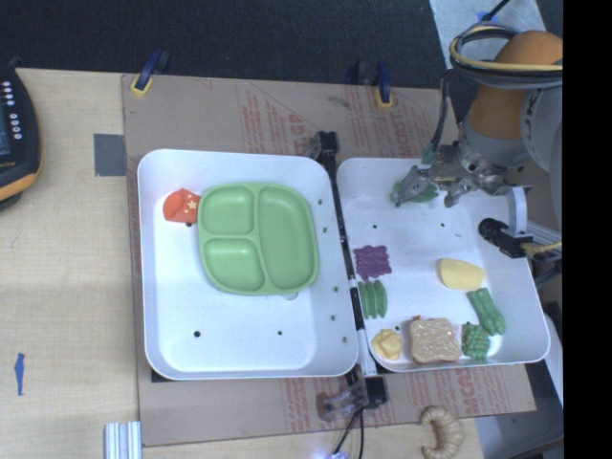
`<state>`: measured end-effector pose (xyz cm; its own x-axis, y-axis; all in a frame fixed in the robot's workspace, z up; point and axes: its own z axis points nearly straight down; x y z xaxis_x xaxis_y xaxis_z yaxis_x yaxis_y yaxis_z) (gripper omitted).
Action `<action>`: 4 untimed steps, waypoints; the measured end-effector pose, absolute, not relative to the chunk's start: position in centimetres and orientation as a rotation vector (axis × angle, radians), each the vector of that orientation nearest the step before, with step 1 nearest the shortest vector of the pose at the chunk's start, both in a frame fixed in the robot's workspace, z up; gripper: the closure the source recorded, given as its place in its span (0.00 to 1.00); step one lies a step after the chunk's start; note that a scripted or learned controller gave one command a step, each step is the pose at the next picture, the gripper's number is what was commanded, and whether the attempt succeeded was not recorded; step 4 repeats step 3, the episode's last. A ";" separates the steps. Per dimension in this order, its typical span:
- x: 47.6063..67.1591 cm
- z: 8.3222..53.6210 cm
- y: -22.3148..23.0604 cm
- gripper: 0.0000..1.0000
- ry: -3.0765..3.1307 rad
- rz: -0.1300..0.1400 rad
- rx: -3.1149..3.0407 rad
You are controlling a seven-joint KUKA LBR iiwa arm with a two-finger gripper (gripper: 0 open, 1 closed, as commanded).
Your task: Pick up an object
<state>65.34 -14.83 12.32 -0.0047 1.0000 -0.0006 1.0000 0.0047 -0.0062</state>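
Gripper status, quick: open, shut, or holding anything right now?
Gripper: over the far end of the right bin, above bare floor; nothing shows between its fingers. Open or shut cannot be told from this view.

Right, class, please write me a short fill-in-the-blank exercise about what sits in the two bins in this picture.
1. The green divided plate lies in the ____ bin.
2. The slice of toast lies in the ____ bin.
3. The small toy touching the plate's left edge is ____ in colour.
4. The end effector hovers over the ____ bin's far end.

Missing words: left; right; red; right
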 end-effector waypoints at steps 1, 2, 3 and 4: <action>65.7 13.2 -12.9 0.00 -2.228 0.003 -2.214; 65.7 15.2 -15.7 0.00 -2.224 0.003 -2.221; 61.0 17.6 -14.2 0.00 -2.219 0.007 -2.218; 61.0 17.6 -14.2 0.00 -2.219 0.007 -2.218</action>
